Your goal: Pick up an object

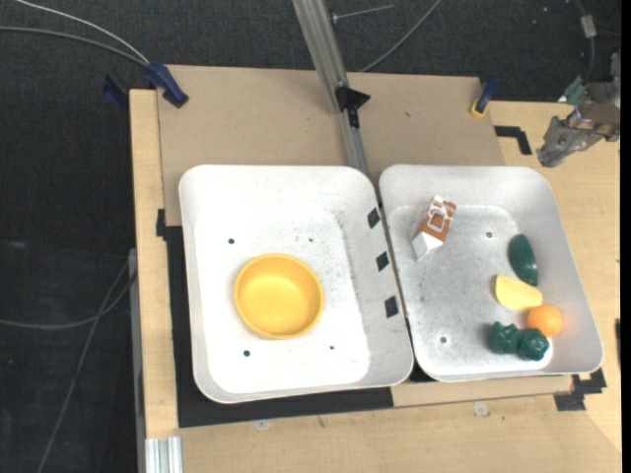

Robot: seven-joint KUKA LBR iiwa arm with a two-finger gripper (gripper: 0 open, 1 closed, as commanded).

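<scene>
The right bin [463, 185] holds a small orange-and-white carton [433, 226] near its back left. Along its right side lie a dark green oval piece [522, 257], a yellow piece [516, 292], an orange ball [543, 319] and a green lumpy piece [518, 341]. A yellow bowl [279, 295] sits in the left bin [217, 215]. My gripper [558, 146] hangs at the far right, beyond the right bin's back corner, well above and away from the objects. Nothing shows between its fingers.
A slanted metal pole [325, 57] crosses from the top down to the gap between the bins. Blue clamps [168, 84] sit at the board's back left corner and a yellow clip [481, 99] at the back right. Cables trail over the dark floor.
</scene>
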